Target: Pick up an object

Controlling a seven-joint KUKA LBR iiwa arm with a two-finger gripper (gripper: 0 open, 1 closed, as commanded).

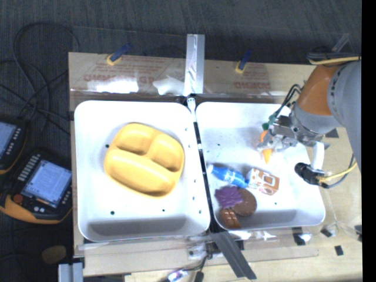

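Orange carrot-like piece (267, 153) is seen under the tool (275, 135), near the right bin's (235, 113) back wall; tool state cannot be told.

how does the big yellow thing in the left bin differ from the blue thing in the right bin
The yellow object is large, rounded and lobed like a loaf; the blue object is small and slim. The yellow object lies alone in the left bin; the blue object lies in the right bin, close beside other small items. Both rest on a bin floor, apart from the end effector.
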